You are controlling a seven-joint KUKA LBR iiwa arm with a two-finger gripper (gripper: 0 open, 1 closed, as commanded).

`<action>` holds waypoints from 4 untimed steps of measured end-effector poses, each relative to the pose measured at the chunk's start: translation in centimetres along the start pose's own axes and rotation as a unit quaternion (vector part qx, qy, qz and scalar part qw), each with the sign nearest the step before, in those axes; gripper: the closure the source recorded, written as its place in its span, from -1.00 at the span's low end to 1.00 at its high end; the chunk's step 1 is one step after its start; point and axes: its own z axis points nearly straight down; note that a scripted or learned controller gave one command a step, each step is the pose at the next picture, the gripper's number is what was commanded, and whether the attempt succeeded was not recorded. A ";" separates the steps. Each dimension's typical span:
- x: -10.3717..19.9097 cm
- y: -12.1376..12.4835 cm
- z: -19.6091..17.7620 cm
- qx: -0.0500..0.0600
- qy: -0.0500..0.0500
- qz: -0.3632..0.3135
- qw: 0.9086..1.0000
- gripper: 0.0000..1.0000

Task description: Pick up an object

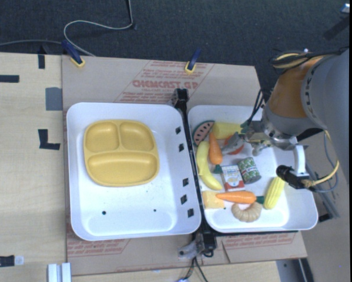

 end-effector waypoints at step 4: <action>4.2 1.8 2.7 -0.004 -0.007 0.004 1.000 -1.00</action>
